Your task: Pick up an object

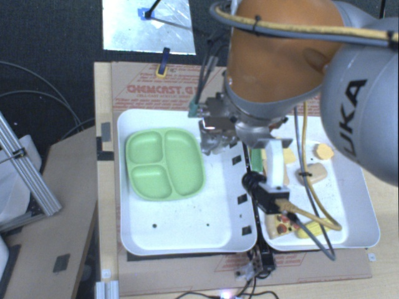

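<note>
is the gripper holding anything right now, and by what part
It cannot be told. The gripper hangs over the right edge of the green divided plate in the left bin, and no object shows between its fingers.

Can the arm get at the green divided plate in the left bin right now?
Probably yes. The green plate lies flat in the left bin with nothing on top of it, and the gripper hangs just beside its right edge. A flat plate may be hard to pinch, though.
</note>
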Robot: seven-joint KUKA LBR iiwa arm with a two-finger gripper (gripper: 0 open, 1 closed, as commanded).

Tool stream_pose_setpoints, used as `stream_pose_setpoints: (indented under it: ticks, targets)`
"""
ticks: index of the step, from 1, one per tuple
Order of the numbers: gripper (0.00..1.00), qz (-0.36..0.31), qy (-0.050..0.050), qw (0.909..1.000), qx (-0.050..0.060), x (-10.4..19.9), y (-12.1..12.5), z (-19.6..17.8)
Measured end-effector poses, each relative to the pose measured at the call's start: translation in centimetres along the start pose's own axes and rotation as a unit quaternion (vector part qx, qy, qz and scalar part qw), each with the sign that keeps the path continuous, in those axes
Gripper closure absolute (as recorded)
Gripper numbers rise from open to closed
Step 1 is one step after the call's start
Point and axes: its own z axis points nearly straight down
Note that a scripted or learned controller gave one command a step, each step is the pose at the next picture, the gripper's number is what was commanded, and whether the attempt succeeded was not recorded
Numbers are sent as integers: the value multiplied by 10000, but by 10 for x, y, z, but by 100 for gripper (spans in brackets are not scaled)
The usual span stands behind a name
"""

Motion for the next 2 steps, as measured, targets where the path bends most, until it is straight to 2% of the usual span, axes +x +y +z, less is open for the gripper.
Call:
stream_pose_setpoints:
  ticks: [2]
  targets:
    - [100, -73, 0, 10000, -23, 1, 3, -20]
